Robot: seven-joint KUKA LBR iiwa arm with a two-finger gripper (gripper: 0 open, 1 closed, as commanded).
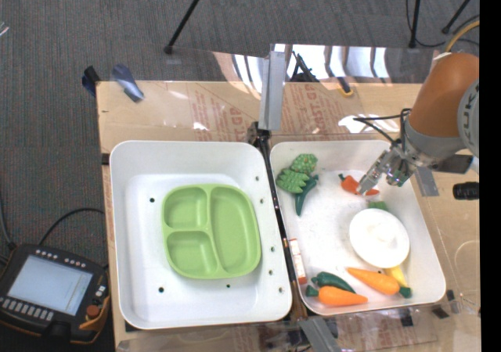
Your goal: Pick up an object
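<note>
My gripper [381, 181] hangs low over the far right part of the right bin [329, 221], open. A small red and orange pepper-like toy [350, 183] lies at the tip of its left finger, with a bit of red [372, 192] showing just below the fingers. I cannot tell whether the fingers touch it. Nothing is lifted between them.
In the right bin lie a green leafy toy [297, 176], a round white dish [379, 237], two carrots [374, 281] [339, 296], a dark green pepper [332, 281] and a yellow piece [398, 273]. A green divided plate [211, 231] sits in the left bin [133, 186].
</note>
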